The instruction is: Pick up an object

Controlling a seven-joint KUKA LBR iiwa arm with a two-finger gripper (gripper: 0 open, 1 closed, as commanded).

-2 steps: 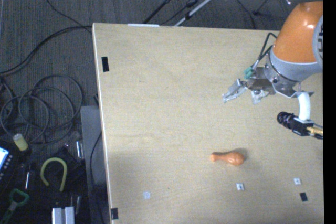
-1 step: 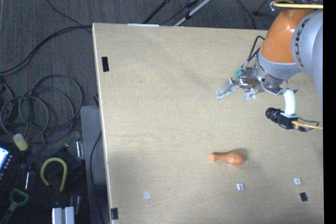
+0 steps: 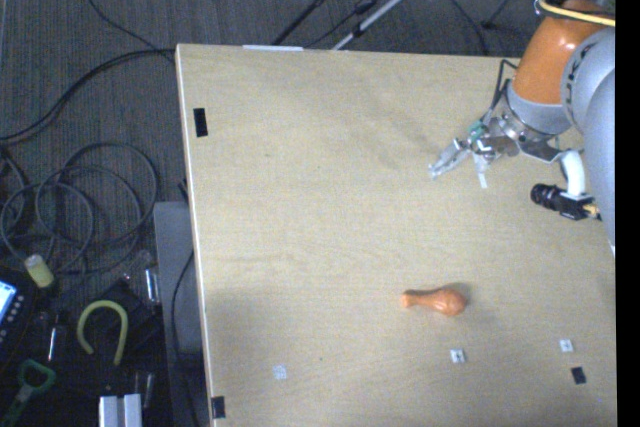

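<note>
We noted the small metal two-finger hand (image 3: 458, 158) spread open and empty above the pale wooden bench (image 3: 300, 215), well apart from the orange pear-shaped rubber object (image 3: 436, 301) lying nearer the front edge, presumably pre-approach.

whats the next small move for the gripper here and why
Probably move the gripper toward the near edge of the table, until it is over the orange object. That object lies alone on the wood, well apart from the gripper, and nothing is between its fingers.
</note>
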